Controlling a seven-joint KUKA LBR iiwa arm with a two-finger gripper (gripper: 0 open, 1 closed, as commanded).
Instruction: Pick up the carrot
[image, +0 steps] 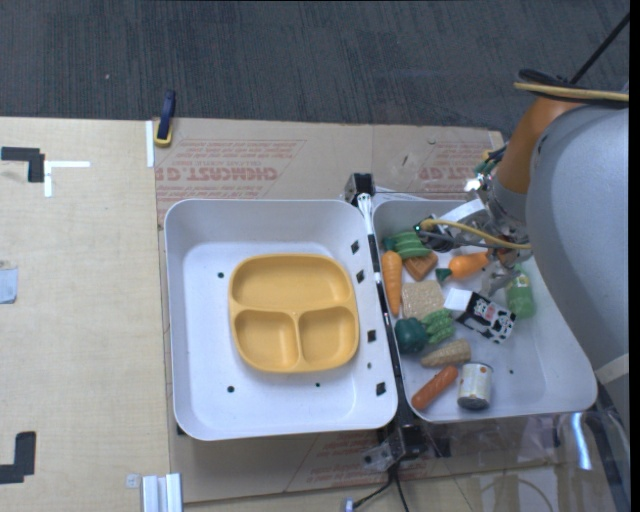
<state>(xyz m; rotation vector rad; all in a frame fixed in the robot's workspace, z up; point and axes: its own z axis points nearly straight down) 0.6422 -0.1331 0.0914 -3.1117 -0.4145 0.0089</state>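
From the camera view, the grey arm (585, 210) is reaching in over the right bin (545, 375), its bulk covering that bin's far right corner. The gripper (497, 262) is hanging low over the far half of the bin, amid yellow cables, and whether it is parted or closed I cannot tell, since the wrist and cabling are hiding it.

Several carrot-like pieces are lying in the right bin. One carrot (391, 282) is lying lengthwise against the bin's left wall, just beside a tan cracker-like block (423, 298). A second orange piece (468, 265) is sitting just beside the gripper, near the far edge. A third carrot (433, 387) is lying slantwise near the front edge, just beside a small can (474, 385). Green vegetable pieces (423, 329) are crowding the middle of the bin.

The left bin (195, 390) is carrying a yellow divided plate (294, 311) in its middle.

As for progress, every carrot is resting on the bin floor and none is visibly being held, so the pick looks undone. The closing on a carrot and the lift are, by my judgement, both left to do.
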